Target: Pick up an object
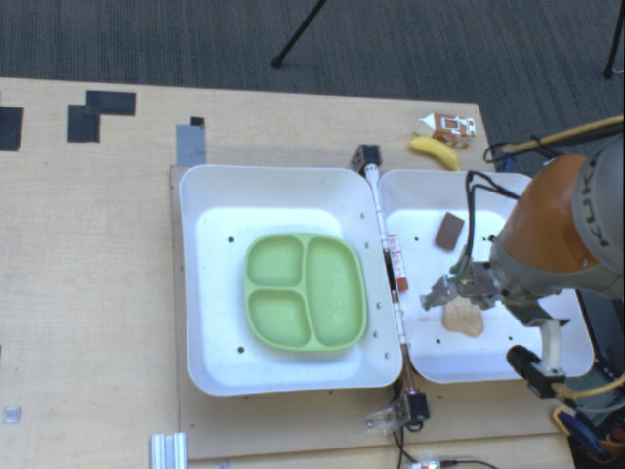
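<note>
— Wooden bench (88,262), dark carpet behind it, two white bins side by side. From up here the claw (451,294) is down inside the right bin (430,360), with the grey wrist and orange band looming just behind it.

— Gripping anything?

— Can't tell; the wrist hides too much for me to say whether it's released or clenched. A tan lump (463,318) lies right under it, touching or nearly so. That looks like the likeliest target.

— What could spoil it?

— I'd guess the lump is soft and rounded, so a grab placed off its middle could squeeze it sideways out of the claw. Also a brown block (449,231) sits up-frame of the claw, apart from it; a sloppy sweep could knock it.

— Room to move?

— Tight towards the divider (388,262) between the bins, which runs close on the claw's far side from the arm. Straight up is the open way. The green tray (305,293) sits beyond the divider in the left bin (215,291), well apart. A banana (434,150) lies outside on the bench, well up-frame.
</note>
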`<state>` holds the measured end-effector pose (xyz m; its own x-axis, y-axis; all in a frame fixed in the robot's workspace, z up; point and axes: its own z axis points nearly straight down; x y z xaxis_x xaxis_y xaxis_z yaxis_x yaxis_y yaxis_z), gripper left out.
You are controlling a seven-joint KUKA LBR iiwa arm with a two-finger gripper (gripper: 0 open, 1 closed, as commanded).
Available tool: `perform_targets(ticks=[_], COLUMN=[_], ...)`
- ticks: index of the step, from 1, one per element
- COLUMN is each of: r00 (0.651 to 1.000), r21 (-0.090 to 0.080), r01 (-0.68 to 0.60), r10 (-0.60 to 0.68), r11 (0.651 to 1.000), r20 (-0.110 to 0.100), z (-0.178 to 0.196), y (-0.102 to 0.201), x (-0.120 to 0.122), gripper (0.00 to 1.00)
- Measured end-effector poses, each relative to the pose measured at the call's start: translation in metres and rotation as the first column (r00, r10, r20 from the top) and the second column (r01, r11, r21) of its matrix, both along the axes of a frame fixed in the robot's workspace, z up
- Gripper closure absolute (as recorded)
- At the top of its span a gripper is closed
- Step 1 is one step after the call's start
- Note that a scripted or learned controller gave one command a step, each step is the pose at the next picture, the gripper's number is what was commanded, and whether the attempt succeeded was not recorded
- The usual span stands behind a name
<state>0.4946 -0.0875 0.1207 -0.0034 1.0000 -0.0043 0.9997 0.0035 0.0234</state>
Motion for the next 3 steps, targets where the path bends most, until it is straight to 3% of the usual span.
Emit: perform_targets(ticks=[1, 2, 3], r00=[1.000, 1.000, 1.000], r21=[-0.002, -0.002, -0.002], r01=[0.005, 0.004, 0.003], r10=[-0.005, -0.004, -0.003], r11=[1.000, 1.000, 1.000], r20=[-0.009, -0.002, -0.004], z=[-0.032, -0.020, -0.021], y=[0.001, 0.002, 0.002], x=[-0.004, -0.002, -0.002], gripper=[0.00, 1.00, 0.00])
